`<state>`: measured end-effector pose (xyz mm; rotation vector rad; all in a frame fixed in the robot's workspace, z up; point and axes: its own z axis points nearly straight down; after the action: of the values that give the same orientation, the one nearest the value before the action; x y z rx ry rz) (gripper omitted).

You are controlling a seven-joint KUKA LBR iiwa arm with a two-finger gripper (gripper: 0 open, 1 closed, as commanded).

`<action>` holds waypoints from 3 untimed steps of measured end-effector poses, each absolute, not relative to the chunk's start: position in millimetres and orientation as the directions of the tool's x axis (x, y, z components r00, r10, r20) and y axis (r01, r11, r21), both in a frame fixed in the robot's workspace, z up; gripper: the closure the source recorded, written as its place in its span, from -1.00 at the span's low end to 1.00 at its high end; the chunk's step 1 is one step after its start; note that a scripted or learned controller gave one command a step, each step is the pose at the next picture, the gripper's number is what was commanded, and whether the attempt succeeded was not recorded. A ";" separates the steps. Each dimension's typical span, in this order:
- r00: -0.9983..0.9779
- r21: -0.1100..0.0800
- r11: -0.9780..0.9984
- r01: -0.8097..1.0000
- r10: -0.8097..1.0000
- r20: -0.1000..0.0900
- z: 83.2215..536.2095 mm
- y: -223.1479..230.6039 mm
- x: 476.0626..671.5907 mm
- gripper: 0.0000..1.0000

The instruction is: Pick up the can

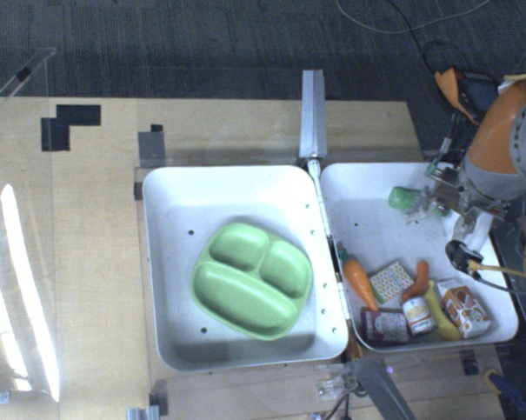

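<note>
We see the small round tin can with a cream label standing at six o'clock in the right shallow white plastic bin, wedged between a yellow banana and a dark foil packet. The grey metal gripper hangs at twelve o'clock; we cannot tell its fingers' spread.

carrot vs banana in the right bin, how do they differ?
Colour: the carrot is orange with a green tip, the banana yellow. Pose: the carrot lies near the bin's left wall, its thin end pointing down to the front; the banana lies further right, between the can and a carton. Shape: the carrot tapers, the banana curves. Both are long and lie flat in the right bin.
</note>
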<state>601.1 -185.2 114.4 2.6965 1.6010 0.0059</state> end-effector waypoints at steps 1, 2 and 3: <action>0.513 0.008 -0.513 0.858 0.858 0.003 88.1 -170.2 564.5 -1.00; 0.530 0.000 -0.530 0.848 0.848 0.001 87.0 -179.6 623.1 -1.00; 0.522 0.012 -0.522 0.853 0.853 0.004 100.5 -178.1 627.0 1.00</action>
<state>627.0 -178.1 100.5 2.7331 1.5320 0.0138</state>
